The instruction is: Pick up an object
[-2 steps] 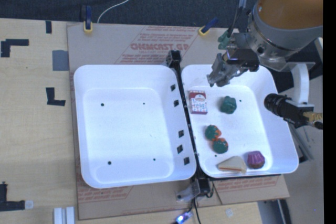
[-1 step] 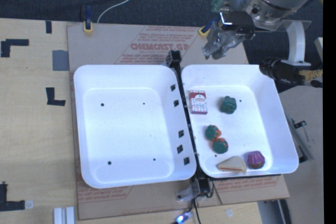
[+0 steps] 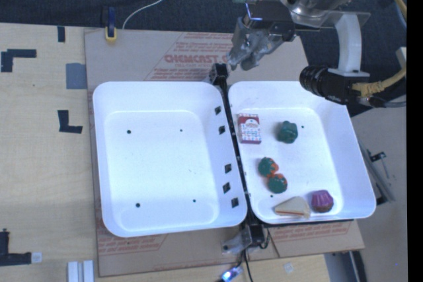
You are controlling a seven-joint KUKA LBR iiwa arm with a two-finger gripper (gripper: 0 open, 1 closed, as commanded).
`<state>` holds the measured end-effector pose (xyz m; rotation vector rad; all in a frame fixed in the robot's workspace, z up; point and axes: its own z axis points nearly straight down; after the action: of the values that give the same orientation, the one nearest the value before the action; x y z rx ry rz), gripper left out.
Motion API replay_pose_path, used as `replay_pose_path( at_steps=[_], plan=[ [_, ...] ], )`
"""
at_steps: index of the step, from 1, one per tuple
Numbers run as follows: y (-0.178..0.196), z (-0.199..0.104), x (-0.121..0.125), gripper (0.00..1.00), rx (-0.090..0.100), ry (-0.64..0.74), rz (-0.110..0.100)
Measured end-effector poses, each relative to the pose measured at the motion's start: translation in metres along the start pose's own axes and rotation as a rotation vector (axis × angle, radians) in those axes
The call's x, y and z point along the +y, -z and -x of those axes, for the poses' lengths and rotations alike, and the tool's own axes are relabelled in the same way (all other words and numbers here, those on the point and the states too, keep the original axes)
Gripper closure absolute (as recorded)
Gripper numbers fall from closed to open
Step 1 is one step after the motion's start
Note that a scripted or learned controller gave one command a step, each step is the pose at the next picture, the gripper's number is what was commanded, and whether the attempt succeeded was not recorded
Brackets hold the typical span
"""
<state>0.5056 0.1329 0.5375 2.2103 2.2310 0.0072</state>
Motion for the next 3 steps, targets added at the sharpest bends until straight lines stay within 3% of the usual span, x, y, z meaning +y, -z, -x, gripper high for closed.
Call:
replay_pose_path(
  at_steps=[1,2,3],
  plan=[
    [-0.032,-0.080,-0.023,1.00,-0.003,0.002,-0.009],
    [-0.002,-0.102,-0.021,1.00,-0.002,-0.005,-0.002],
    [-0.153,-0.099,0.029,1.00,-0.011,-0.011,-0.020]
  ],
)
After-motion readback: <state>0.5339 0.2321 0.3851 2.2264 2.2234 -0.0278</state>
